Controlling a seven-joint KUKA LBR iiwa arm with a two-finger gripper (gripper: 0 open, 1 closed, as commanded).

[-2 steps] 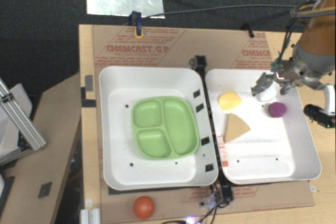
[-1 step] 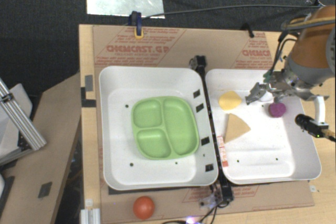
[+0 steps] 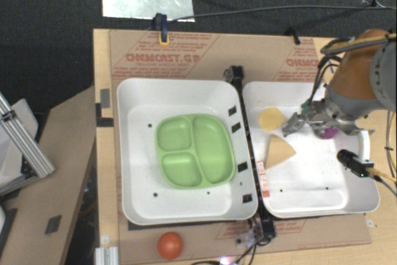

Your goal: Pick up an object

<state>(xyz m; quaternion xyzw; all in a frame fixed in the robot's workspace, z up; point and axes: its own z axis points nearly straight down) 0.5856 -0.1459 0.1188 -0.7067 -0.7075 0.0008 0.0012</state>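
Cardboard-topped bench (image 3: 186,49) under a dark backdrop: you see two shallow white bins side by side, the left bin (image 3: 133,133) holding one pale green three-compartment plastic tray (image 3: 195,151), the right bin (image 3: 310,195) holding three small items — one round yellow disc (image 3: 271,118), one tan wedge-shaped block (image 3: 279,151) and one purple object (image 3: 327,131), partly hidden under the arm. One orange-red ball (image 3: 169,245) lies outside the bins at the bench's front edge. Your grey arm's two-finger gripper (image 3: 296,124) hangs low over the right bin, just beside the disc and above the wedge. Nothing shows between the fingers, and whether they stand apart or together I cannot tell. By my reading you are in the approach step, with no grasp made yet. The next move calls for centring over one item — disc or wedge is nearest — then descending and closing.
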